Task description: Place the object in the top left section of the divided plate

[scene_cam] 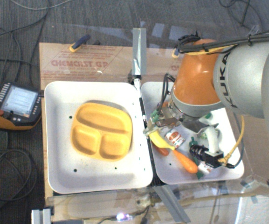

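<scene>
The claw (158,125) is hidden among toys; its grip cannot be told. The divided plate (101,130) lies at nine o'clock, so a firm hold should be confirmed first.

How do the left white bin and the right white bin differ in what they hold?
The left bin holds one yellow divided plate; the right bin holds several small things, among them a carrot. The arm hangs above the right bin, not the left. Both are shallow and white.
</scene>
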You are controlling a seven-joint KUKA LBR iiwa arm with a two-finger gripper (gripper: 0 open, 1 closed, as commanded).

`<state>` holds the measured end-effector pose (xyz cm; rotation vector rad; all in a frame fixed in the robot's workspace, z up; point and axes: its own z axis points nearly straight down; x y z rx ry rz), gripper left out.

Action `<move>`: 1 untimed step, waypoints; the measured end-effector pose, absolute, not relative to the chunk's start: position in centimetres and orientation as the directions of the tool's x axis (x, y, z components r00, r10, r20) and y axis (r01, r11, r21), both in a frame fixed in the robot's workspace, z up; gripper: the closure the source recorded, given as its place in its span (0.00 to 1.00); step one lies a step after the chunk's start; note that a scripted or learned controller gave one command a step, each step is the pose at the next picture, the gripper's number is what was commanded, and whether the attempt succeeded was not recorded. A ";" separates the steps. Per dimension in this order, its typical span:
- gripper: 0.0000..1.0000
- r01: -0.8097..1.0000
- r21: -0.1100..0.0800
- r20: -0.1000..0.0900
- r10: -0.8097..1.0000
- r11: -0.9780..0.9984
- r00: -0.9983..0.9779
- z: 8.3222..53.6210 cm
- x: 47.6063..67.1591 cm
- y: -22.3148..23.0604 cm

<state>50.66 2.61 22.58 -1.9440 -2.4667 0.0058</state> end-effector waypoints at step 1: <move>1.00 0.954 -0.004 0.000 0.954 0.299 -0.299 23.2 52.1 7.0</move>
